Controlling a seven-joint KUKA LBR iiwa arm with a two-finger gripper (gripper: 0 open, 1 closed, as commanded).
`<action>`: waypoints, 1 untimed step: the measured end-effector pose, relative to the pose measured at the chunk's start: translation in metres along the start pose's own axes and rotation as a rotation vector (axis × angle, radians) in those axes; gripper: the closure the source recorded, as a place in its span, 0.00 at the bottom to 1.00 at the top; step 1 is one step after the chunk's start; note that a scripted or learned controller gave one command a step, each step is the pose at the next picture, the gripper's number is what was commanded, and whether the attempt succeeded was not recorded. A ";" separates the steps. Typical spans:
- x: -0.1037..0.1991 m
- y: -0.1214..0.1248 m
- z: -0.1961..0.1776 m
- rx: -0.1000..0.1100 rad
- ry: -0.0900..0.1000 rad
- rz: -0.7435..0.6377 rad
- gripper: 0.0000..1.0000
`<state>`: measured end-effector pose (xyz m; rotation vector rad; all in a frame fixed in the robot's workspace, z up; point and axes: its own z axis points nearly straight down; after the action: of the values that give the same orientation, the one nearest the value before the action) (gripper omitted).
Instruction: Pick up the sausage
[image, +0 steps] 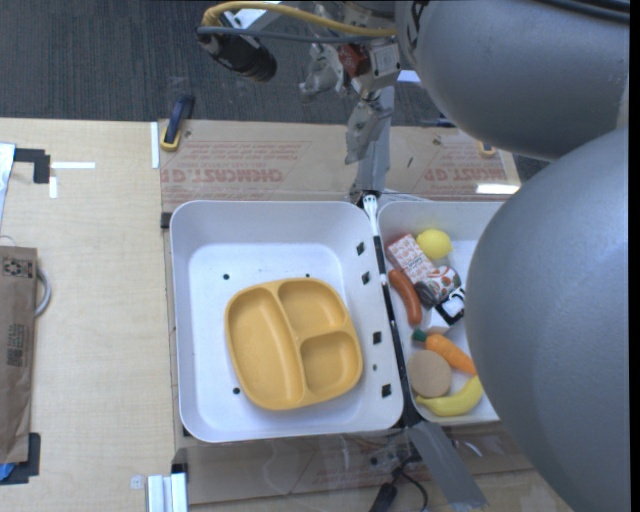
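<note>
Sausage (405, 296): lies flat in the right bin (392, 222), close along that bin's left wall, about midway down it; long axis runs from the far left toward the near right; nothing grips it.
Right bin contents, far end: a yellow lemon (434, 243) toward the far edge, a red-and-white packet (414, 259) just left of it and touching the sausage's far end.
Right bin contents, middle: a small black-and-white item (448, 303) just right of the sausage; what it is cannot be made out.
Right bin contents, near end: a carrot (448, 350) with green top pointing left, a round tan biscuit (431, 376) just below it, a banana (455, 398) curved along the near edge.
Left bin (200, 300): holds a yellow divided plate (293, 343) with three compartments, set slightly toward the near right corner; the compartments hold nothing.
Arm (560, 250): large grey body covers the right side of the right bin and the upper right of the view.
Gripper (365, 140): seen beyond the far edge of the bins, above the seam between them, over the brown cardboard (260, 160); well apart from the sausage.
Jaws: cannot tell whether apart or together; the tip is too dark and narrow to read.
Bench (80, 300): pale wood left of the bins; a brown paper bag (18, 350) lies at its left edge.
</note>
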<state>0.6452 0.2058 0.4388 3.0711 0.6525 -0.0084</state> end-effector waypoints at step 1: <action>0.001 0.003 -0.006 -0.002 -0.006 0.006 1.00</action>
<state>0.6468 0.2038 0.4451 3.0700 0.6429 -0.0171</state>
